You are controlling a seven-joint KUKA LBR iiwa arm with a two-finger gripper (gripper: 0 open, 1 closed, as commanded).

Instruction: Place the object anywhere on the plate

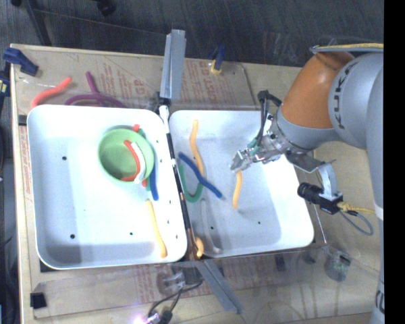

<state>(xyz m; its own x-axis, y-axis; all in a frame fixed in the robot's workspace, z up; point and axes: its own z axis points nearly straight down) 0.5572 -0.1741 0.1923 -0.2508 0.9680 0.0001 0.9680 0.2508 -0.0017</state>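
Lettering "KUKA" runs along the grey arm (347,106) beside its orange band. Faint reddish print covers the bench (128,66) surface behind the bins; it is too blurred to read.

The pincer (246,157) hangs over the right bin (283,228), near its centre. The view is too small to tell whether it is spread or pressed together. Just below it, a yellow-orange strip (237,189) lies on the bin floor, upright in the view; whether the pincer touches its top end cannot be told.

The right bin also holds a second orange strip (195,144), a blue strip (201,177) and a green ring (191,187) against the left wall.

The left bin (61,201) holds the green plate (116,155). A red curved strip (131,155) lies on the plate. A blue strip (153,181) and a yellow strip (156,229) lie just right of and below the plate.

Red and purple strips (67,93) lie on the bench behind the left bin.
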